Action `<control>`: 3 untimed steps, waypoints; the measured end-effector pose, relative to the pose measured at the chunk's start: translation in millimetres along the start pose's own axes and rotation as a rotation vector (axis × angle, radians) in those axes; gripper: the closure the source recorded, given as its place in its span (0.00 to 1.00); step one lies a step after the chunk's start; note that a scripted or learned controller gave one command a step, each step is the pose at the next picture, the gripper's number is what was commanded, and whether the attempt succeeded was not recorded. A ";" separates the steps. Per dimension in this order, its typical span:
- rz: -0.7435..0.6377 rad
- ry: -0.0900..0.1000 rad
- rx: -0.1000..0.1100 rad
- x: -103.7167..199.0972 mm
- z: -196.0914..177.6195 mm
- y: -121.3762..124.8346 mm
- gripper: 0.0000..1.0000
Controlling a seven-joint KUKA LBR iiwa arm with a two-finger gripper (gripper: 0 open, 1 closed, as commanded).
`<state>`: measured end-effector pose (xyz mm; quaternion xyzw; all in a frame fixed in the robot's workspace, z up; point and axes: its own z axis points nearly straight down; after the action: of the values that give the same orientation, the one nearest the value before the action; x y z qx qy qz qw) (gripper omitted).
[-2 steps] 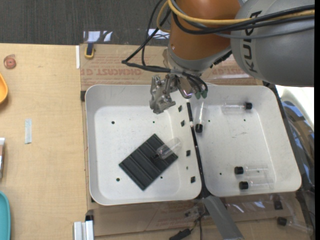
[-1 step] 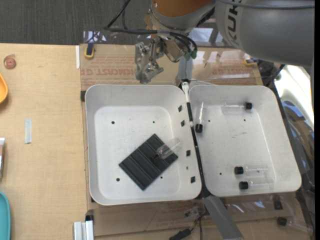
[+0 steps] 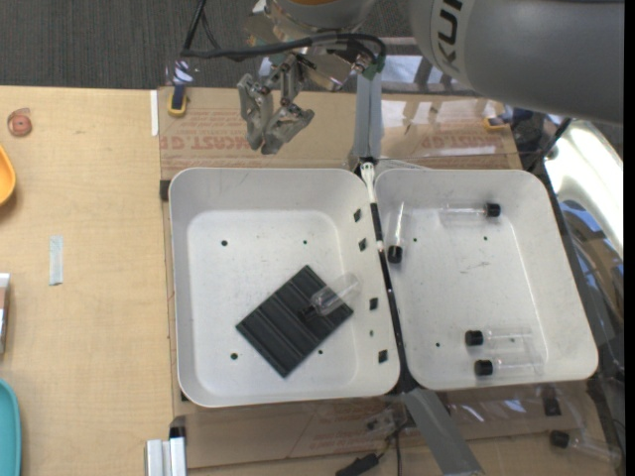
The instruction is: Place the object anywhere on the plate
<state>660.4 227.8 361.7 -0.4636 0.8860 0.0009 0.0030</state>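
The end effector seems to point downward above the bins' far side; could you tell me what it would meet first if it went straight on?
Probably the brown cardboard behind the left bin, under the end effector, though depth is unclear from this slanted view.

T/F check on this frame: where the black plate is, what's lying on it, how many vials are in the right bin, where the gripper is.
1. The flat black ribbed rectangular plate lies in the left white bin. True.
2. A clear plastic vial lies on that plate's upper right corner. True.
3. The right white bin holds one black-capped clear vial. False: four lie there, one near the top, one by the left wall, two near the bottom.
4. The two-finger gripper sits inside the left bin, touching the plate. False: it hangs beyond the bin's far rim, over brown cardboard.
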 end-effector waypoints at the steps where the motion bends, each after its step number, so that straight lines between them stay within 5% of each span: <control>1: -0.373 0.000 -0.001 7.5 -24.2 -5.1 1.00; 2: -0.683 0.000 -0.002 28.6 -80.6 7.0 1.00; 3: -1.114 -0.001 -0.005 -0.4 -79.4 0.1 1.00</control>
<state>660.3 227.8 441.1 -0.8619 0.5070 0.0013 0.0022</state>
